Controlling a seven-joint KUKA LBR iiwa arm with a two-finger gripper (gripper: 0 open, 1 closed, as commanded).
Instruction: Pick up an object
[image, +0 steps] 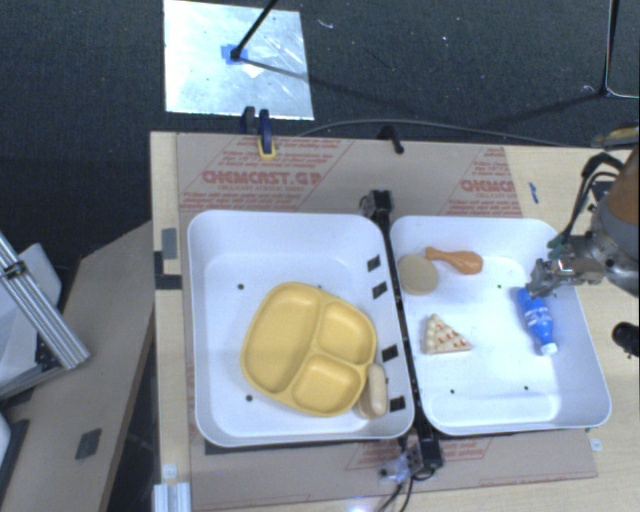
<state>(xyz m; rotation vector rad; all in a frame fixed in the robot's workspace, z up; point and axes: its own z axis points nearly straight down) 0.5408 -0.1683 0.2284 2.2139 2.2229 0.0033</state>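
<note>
Reaching in from the right, the grey arm puts its gripper (547, 280) over the right bin's (500, 410) right side, just above the top end of a small blue bottle (537, 322) that lies flat on the bin floor, cap end pointing to the near edge. Gripper sits at or touching the bottle's upper end; can't tell how the jaws stand, too small and blurred, and nothing is clearly between them. Same bin also has a tan drumstick-shaped toy (455, 260) near the far wall, a round beige disc (418, 273) just beside it at the left wall, and a pizza-slice toy (443, 336) near the middle, apart from the bottle. Left bin (215, 250) holds a yellow three-compartment tray (308, 348), tilted diagonally, with a pale bread-roll-like piece (375, 390) touching its near right corner. Bins sit side by side on a cardboard sheet (260, 170) with red print, black clips along the seam between them.
</note>
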